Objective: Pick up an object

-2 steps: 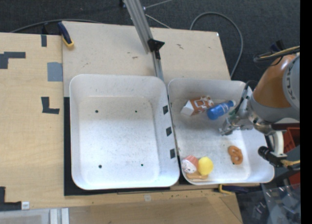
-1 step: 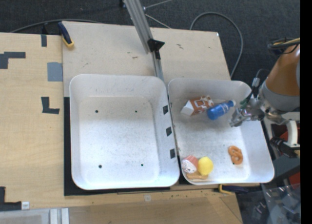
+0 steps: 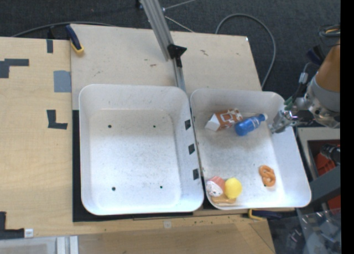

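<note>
**Arm poised at the right bin's edge, objects lying loose**

Far left, the pale wooden bench top (image 3: pixel 33 136) carries a few dark and grey tape marks. Near its upper edge lies a small clamp with a blue handle and yellow tip (image 3: pixel 74 40). Next comes the left shallow white plastic bin (image 3: pixel 88 136), its floor speckled with fine dark dots. A slanted silver metal pole (image 3: pixel 157 17) crosses above it and ends at a black bracket between the two bins.

The right shallow white bin (image 3: pixel 287 192) touches the left one along their shared rim. In its upper part rests a small orange-and-white carton (image 3: pixel 224 120), lying on its side, and just beside it, to the right, a blue plastic bottle with a white cap (image 3: pixel 250 124), also on its side. Down in the bin's lower left corner a yellow ball-like toy (image 3: pixel 233 187) sits against a small pink-and-white object (image 3: pixel 215 187). Well apart, toward the lower right, lies an orange pretzel-shaped piece (image 3: pixel 267 175).

At the right bin's upper right rim hangs the metallic two-finger gripper (image 3: pixel 280 121), near the bottle's cap but with nothing between its fingers. From here I cannot tell whether it stands open or closed. Behind it the grey arm with its orange band (image 3: pixel 332 73) reaches in.
</note>
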`<state>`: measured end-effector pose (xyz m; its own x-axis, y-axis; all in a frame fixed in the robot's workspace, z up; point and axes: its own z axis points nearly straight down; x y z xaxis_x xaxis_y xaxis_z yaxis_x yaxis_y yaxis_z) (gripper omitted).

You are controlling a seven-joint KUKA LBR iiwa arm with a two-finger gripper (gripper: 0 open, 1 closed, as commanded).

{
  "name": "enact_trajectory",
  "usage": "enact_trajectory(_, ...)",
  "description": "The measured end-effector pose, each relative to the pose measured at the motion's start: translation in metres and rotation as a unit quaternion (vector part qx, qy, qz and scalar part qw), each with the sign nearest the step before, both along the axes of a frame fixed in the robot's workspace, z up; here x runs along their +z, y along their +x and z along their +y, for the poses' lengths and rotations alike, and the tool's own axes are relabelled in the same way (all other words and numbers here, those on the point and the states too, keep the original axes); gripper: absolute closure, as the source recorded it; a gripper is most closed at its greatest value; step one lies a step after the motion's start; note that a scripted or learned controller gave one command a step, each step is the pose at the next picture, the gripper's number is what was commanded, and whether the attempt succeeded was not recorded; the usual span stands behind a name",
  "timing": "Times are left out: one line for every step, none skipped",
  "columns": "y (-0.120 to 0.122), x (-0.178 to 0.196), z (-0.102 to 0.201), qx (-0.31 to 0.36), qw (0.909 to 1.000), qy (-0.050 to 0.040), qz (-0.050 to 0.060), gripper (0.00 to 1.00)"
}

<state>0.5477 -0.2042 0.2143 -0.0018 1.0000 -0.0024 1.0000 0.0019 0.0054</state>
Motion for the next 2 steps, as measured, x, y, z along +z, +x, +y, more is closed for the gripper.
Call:
enact_trajectory(-0.009, 0.055, 0.004, 0.0, 1.0, 0.0003, 0.0, 1.0)
enact_trajectory(-0.008, 0.076, 0.004, 0.0, 1.0, 0.0008, 0.002, 1.0)
